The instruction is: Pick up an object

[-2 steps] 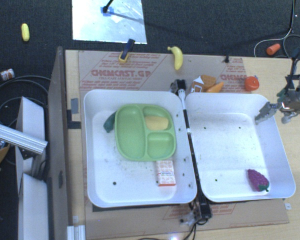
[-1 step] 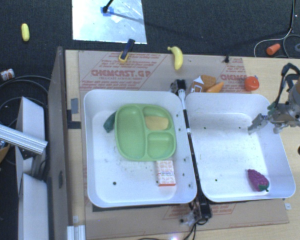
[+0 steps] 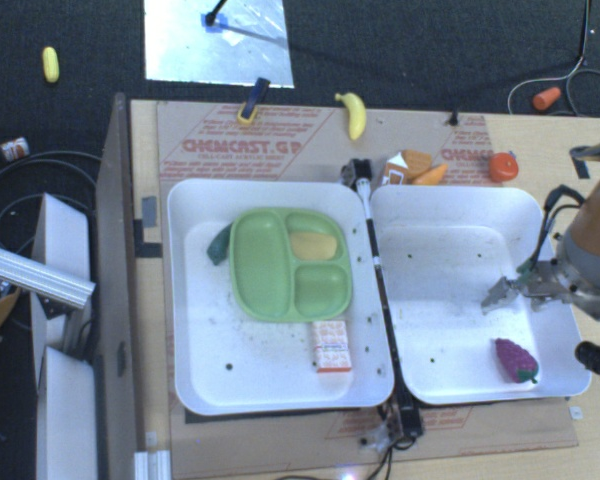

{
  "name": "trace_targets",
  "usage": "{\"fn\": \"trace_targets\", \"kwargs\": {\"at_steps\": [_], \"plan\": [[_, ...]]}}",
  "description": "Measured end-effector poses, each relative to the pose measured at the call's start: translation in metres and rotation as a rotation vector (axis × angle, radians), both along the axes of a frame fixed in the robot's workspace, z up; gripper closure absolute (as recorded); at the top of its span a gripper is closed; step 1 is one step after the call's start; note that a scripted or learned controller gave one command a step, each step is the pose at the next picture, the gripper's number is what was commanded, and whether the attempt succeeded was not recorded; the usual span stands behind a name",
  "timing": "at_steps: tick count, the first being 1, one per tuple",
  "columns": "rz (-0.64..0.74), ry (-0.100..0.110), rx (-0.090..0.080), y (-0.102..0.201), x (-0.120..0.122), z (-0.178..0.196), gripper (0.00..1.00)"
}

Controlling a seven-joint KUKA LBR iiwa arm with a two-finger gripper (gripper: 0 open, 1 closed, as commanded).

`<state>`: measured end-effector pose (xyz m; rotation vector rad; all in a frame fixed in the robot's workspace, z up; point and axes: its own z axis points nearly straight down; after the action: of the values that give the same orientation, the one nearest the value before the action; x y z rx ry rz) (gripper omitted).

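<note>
Fingers (image 3: 502, 295) apparently spread, holding nothing, over right bin (image 3: 450, 218), purple grapes (image 3: 516, 359) nearby

Purple grape bunch (image 3: 516, 359) (toy, with a green stem end) lying on its side in the right bin's (image 3: 450, 383) near right corner.

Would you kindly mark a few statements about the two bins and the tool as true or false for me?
1. The green divided plate lies in the left bin. True.
2. The purple grapes lie in the left bin. False: they lie in the right bin, near its front right corner.
3. The tool grips the grapes. False: it sits apart from them, further back.
4. A banana lies on the bench behind the bins. True.
5. A small box sits in front of the plate. True.
</note>
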<state>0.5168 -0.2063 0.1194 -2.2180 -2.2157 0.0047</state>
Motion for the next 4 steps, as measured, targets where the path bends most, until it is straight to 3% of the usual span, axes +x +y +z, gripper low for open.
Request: {"fn": "trace_targets", "kwargs": {"at_steps": [1,2,3,4], "plan": [[0.001,-0.013,-0.005,0.009,-0.03,0.077,0.0],[0.0,-0.008,-0.003,0.0,-0.03,-0.04,0.0],[0.003,-0.012,-0.003,0.0,-0.028,-0.024,1.0],[0.003,-0.012,-0.003,0.0,-0.029,-0.024,0.0]]}}
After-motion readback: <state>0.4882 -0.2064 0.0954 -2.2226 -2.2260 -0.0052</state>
